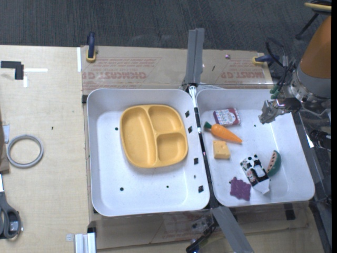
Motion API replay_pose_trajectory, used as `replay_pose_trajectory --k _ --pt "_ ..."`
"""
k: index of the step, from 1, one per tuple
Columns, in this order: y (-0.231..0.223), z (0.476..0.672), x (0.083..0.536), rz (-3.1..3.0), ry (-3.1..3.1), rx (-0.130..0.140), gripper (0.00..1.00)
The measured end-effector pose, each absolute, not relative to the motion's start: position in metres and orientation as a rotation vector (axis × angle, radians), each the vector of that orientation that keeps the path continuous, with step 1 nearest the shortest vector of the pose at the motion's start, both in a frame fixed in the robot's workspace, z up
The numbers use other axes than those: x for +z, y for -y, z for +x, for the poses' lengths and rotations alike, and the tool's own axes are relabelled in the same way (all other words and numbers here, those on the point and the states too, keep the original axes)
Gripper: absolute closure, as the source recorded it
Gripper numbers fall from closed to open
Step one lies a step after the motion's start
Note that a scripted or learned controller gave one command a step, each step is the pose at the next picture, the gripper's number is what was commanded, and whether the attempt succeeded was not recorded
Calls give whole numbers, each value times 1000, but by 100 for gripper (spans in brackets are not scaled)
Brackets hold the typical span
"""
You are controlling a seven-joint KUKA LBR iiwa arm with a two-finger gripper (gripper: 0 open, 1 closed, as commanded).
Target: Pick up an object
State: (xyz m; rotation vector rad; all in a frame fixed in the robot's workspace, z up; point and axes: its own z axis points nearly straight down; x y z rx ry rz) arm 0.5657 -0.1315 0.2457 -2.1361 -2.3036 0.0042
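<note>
The right bin (295, 157) holds several small items: a pink-and-white packet (227, 117), an orange carrot (225, 133), a yellow cheese block (221, 151), a black-and-white cow-patterned carton (255, 172), a watermelon slice (274, 161) and a purple flat piece (240, 188). My gripper (271, 111) hangs over the right bin's upper right part, to the right of the packet, with nothing visibly between its fingers. The arm's orange band (319, 46) rises at the right edge.
The left bin (105, 183) holds a yellow divided plate (154, 135). A grey divider post (195, 57) stands between the bins at the back. On the bench to the left lie a tape ring (23, 151) and scissors (8, 220).
</note>
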Motion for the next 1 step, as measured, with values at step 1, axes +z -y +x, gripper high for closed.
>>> replay_pose_trajectory --k 1 --pt "58 555 192 -2403 2021 7 100"
